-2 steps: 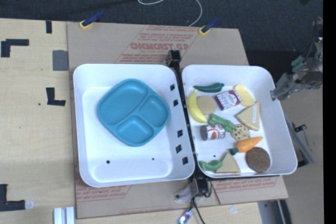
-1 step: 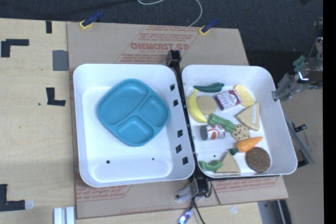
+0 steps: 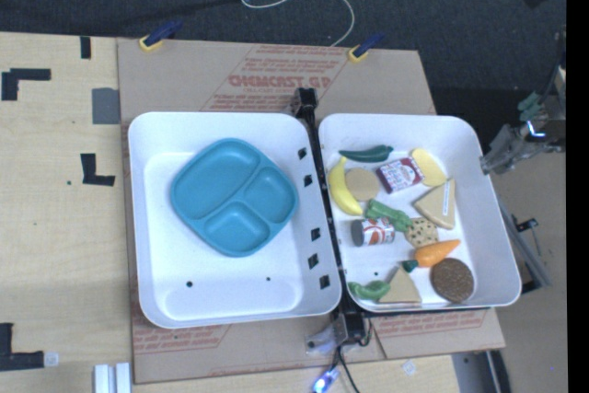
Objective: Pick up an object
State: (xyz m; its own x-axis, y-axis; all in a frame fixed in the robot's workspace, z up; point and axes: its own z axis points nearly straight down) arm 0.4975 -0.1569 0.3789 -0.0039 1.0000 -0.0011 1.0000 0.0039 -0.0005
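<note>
Yellow banana, hand well apart

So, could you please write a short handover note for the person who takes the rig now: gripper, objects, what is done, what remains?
Gripper: off the right bin's right edge, outside it, with nothing seen between its fingers; open or shut is unclear.
Objects: toy food all lies in the right bin: banana, green pepper, carrot, small can, brown round cookie, among others.
Left bin: holds a blue divided plate.
Done: nothing picked yet.
Left: reach into the right bin, grasp one object, lift it.
</note>
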